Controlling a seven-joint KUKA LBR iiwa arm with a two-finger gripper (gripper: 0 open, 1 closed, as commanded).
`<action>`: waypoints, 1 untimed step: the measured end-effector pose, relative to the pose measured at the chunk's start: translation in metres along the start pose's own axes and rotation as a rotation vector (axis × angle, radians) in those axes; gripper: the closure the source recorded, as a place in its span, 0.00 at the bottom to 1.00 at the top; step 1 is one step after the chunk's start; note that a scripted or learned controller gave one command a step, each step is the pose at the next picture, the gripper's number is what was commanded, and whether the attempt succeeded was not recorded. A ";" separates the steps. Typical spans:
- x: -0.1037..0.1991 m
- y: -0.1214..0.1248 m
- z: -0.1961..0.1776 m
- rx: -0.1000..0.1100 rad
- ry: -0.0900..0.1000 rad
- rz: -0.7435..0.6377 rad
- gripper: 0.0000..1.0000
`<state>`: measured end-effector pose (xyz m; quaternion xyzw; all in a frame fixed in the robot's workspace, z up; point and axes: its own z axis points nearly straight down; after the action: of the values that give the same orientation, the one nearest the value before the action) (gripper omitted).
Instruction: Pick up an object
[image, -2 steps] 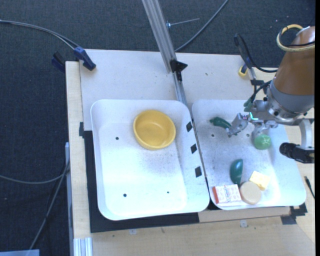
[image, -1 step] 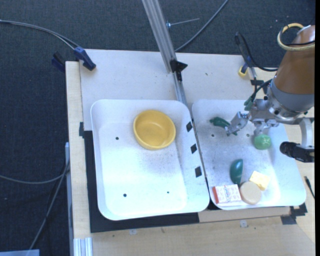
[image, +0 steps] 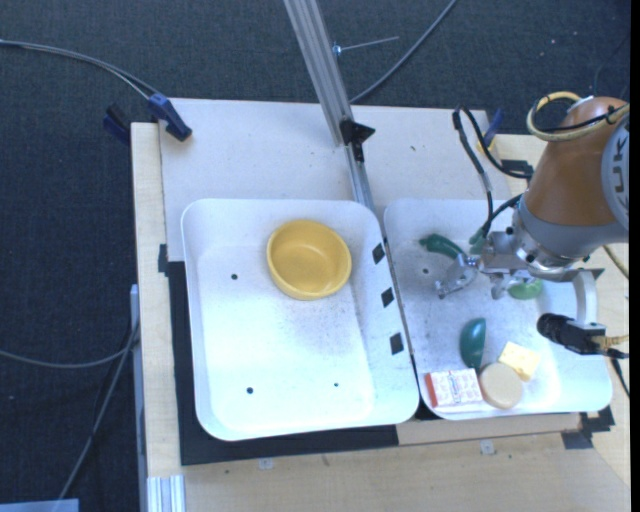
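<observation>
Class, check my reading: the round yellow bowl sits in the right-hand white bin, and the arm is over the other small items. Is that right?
Not quite. The camera view shows the round yellow bowl in the left-hand white bin, alone there. The arm's gripper is over the right-hand white bin, where the other small items lie.

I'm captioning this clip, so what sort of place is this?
Most likely a robotics lab bench set up for grasping trials: a robot arm reaches over two white bins, small test objects like a yellow bowl lie inside, and cables trail around.
</observation>
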<state>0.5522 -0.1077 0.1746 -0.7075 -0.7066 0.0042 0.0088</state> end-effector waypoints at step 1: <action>-0.007 -0.008 0.056 0.000 0.001 0.001 0.00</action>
<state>0.5435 -0.1146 0.1182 -0.7077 -0.7064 0.0040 0.0089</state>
